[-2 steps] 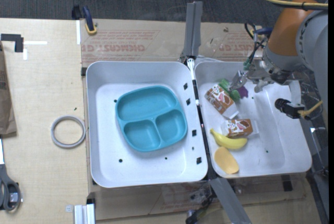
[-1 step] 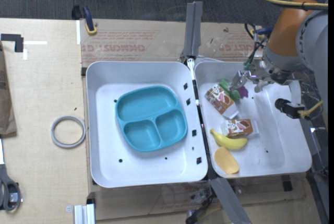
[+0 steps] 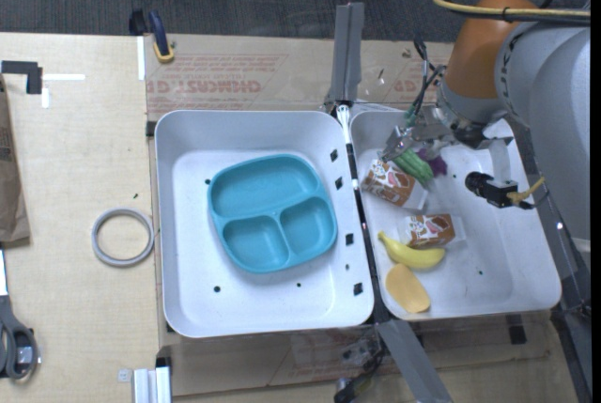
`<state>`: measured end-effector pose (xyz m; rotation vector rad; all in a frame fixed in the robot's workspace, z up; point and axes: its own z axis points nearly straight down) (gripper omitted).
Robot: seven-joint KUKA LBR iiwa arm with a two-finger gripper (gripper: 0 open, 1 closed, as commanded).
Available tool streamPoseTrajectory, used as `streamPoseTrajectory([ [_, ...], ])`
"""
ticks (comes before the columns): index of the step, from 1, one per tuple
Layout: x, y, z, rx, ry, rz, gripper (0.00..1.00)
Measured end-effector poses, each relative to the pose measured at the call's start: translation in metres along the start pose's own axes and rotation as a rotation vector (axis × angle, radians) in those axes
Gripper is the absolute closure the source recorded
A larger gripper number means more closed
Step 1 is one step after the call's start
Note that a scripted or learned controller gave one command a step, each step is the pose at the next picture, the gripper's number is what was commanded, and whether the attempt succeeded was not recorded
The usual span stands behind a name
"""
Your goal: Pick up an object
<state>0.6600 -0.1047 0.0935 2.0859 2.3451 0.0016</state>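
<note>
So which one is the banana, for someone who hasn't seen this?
Find the right bin, the one the arm reaches into. Near its front left corner lies the banana, small, curved and yellow, just below a brown snack packet. The flat, rounder yellow-orange piece in front of it is not it.

The right bin (image 3: 526,284) is lying open along its right wall, while packets (image 3: 390,182), a banana (image 3: 411,253) and a yellow piece (image 3: 407,288) are crowding its left wall. The blue tray (image 3: 272,211) is taking up the left bin (image 3: 178,232) centre.
</note>
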Motion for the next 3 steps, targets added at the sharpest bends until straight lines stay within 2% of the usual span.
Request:
streamPoseTrajectory([
  [1,0.0,0.0,0.0,0.0,0.0,0.0,0.0],
  [2,-0.002,0.001,-0.01,-0.002,-0.004,0.0,1.0],
  [3,0.047,0.005,-0.099,0.003,0.0,0.057,1.0],
])
